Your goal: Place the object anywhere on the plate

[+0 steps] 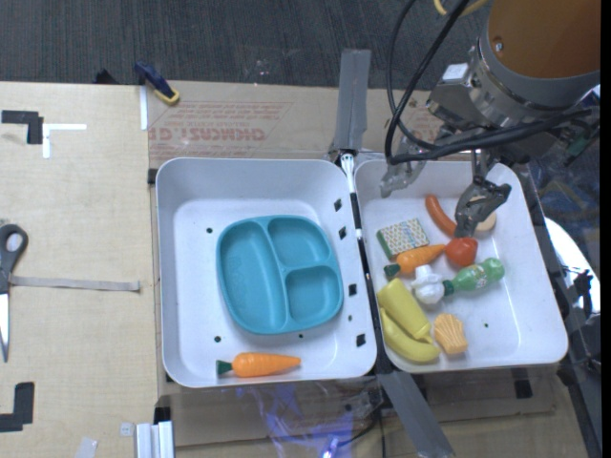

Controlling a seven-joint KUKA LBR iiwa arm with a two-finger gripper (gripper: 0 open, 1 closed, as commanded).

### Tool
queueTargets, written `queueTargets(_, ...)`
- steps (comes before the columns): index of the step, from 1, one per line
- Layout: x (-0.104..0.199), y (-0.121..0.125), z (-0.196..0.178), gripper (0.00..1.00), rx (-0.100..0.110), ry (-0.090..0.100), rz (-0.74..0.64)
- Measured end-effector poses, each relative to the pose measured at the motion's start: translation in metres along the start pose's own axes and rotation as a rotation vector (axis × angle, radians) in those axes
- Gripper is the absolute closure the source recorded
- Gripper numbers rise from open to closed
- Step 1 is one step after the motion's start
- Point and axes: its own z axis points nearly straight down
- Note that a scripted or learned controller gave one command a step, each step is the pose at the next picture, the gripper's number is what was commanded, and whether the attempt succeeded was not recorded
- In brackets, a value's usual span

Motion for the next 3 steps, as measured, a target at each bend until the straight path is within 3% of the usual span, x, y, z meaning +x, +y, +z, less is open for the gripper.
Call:
queueTargets(1, 0.007, -0.023, 0.034, 0.0, -0.003, 0.004, 0.099)
queueTargets(2, 0.013, -0.013, 0.004, 0.0, 0.002, 0.0, 0.52)
queueTargets(3, -0.013, 0.02, -0.06, 0.0, 0.003, -0.004, 0.719)
